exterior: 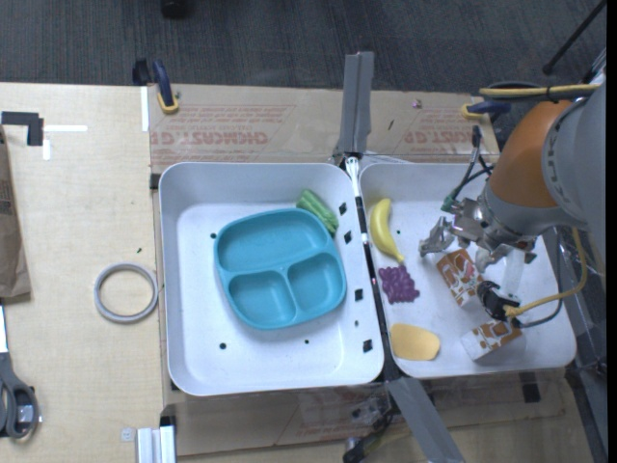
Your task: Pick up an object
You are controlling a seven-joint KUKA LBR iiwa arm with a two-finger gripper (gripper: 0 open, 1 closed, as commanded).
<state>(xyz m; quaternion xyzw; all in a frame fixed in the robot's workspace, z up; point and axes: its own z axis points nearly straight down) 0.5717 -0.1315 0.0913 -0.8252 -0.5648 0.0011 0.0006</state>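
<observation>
The right bin (540, 350) holds a yellow banana (384, 228), a bunch of purple grapes (397, 284), a flat yellow-orange piece (415, 342) and two brown-and-white snack packets. One packet (459, 274) lies right below my gripper (472, 251), which hangs low over the bin's middle. The gripper is open, its fingers spread either side of the packet's top end, with nothing held between them. The second packet (493, 338) lies near the bin's front right, beside a black cable.
The left bin (183, 336) carries a blue divided plate (280, 268) and a green pod-like toy (318, 209) at its back right. On the bench to the left lie a tape ring (125, 291) and scissors (14, 405). A grey divider (358, 104) stands behind the bins.
</observation>
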